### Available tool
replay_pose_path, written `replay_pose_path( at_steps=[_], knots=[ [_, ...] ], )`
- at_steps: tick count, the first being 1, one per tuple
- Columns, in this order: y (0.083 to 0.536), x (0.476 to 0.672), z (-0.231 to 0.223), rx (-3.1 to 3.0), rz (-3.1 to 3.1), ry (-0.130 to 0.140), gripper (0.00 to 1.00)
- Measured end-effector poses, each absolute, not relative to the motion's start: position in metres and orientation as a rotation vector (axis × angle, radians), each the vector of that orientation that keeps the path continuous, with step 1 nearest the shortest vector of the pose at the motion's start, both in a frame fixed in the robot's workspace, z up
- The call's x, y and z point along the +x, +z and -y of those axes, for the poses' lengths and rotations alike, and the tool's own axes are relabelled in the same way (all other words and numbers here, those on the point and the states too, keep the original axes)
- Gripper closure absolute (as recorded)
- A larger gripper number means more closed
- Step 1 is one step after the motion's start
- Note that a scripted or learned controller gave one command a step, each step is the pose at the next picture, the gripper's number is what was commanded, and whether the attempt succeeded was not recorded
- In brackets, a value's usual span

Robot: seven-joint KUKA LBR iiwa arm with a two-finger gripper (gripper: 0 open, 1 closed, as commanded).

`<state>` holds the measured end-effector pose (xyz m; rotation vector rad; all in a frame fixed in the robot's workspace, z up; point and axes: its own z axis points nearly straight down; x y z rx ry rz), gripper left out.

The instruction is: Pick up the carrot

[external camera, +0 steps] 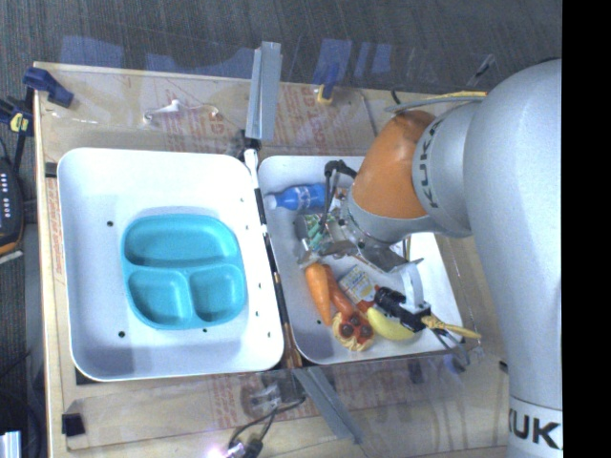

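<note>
left bin: shallow white plastic bin (86, 256) holds a turquoise three-compartment plastic tray (183, 270); I leave it alone.
right bin: second shallow white bin (286, 175), crowded.
carrot: orange tapered carrot (319, 291) lies near the left wall of the right bin, tip pointing toward the near edge, touching a red-and-dark toy piece (351, 324).
neighbours: blue plastic bottle (298, 197) at the far side, yellow banana (391, 325) to the right of the carrot.
gripper: two-finger gripper (325, 241) sits low just beyond the carrot's far end; I cannot tell how its fingers stand.
step: I judge approach, carrot not yet held.
next move: needs shifting nearer over the carrot body, avoiding clutter.
surface: wooden bench (143, 122); dark carpet (143, 17) beyond.
</note>
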<state>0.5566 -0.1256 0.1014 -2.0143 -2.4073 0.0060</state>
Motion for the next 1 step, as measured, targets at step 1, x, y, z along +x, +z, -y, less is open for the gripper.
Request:
replay_pose_path(
  at_steps=[1],
  knots=[
    [0.1972,0.5963,0.0789,-2.003,2.419,0.001,1.0]
  ],
)
